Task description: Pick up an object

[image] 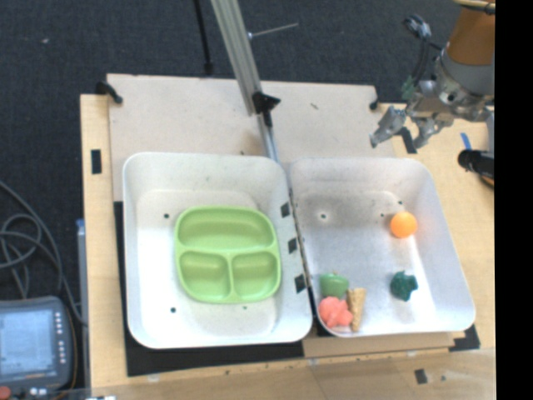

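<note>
The gripper (403,133) hangs above the far rim of the right bin (441,198), its 2 fingers spread wide with nothing between them. In that bin lie an orange ball (403,225), a dark green toy (403,286), a green block (334,285), a pink toy (335,312) and a cone (357,307). A green divided plate (226,253) sits in the left bin (150,223).

At three o'clock I lose the arm (470,36) past the frame edge; the dark green object (403,286) stays too small to identify.

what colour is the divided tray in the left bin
Light green; the divided tray shows plainly in the camera view.
</note>
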`<control>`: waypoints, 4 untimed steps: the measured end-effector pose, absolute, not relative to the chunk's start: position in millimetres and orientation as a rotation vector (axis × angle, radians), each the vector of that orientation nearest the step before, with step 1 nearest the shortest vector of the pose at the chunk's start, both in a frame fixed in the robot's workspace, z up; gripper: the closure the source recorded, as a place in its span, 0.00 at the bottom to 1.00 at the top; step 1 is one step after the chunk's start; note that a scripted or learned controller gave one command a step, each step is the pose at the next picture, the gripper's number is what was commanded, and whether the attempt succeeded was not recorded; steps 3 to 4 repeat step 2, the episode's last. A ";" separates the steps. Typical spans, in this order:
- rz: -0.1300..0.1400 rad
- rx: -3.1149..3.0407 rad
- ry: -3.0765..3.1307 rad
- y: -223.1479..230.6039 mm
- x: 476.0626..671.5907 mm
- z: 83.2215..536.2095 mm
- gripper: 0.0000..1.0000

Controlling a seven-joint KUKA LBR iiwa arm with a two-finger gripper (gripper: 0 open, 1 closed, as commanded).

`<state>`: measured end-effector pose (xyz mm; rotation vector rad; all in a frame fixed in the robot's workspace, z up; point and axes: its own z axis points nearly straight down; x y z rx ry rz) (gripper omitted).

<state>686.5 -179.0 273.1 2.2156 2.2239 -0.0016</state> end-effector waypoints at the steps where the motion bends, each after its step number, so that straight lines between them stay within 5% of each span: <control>1: -0.003 2.213 2.227 -178.7 686.5 273.0 0.00; 2: -0.006 2.222 2.223 -184.4 681.3 212.4 0.00; 4: -0.006 2.222 2.223 -184.4 681.3 212.4 0.00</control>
